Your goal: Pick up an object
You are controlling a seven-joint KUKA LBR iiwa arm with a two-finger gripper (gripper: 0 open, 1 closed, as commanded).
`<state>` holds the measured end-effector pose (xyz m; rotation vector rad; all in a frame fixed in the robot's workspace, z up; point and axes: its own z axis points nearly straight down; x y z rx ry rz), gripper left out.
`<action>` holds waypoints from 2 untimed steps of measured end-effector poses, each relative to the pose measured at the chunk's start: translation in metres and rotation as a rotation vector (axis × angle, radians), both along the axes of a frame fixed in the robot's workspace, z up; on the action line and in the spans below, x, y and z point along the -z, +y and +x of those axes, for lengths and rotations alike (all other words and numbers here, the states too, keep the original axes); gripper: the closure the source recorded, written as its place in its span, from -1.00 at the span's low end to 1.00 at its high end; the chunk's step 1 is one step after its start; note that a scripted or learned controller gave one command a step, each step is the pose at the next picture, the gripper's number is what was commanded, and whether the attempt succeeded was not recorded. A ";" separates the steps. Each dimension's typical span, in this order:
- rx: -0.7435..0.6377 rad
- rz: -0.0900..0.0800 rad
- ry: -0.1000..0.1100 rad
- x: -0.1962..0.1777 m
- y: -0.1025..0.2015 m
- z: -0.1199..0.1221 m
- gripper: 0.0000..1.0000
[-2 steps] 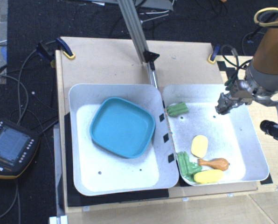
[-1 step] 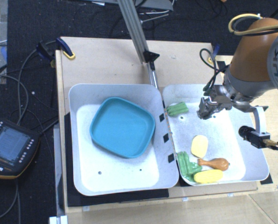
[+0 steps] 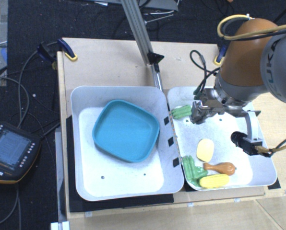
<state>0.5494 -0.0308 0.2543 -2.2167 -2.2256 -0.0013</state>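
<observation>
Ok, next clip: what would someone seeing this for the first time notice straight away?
The big blue square plate lying in the left bin stands out most. Next comes the grey and orange arm reaching in from the right, its pincer low over the right bin near a green piece at the top. A cluster sits at that bin's front: a pale yellow piece, a brown drumstick-like toy, a yellow piece and another green item.

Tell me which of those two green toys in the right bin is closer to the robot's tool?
The green piece at the bin's upper left edge, just beside the tool. The other green toy lies further off at the bottom, next to the yellow piece.
</observation>
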 end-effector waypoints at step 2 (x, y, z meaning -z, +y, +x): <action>-0.001 0.000 0.002 0.022 0.113 -0.022 1.00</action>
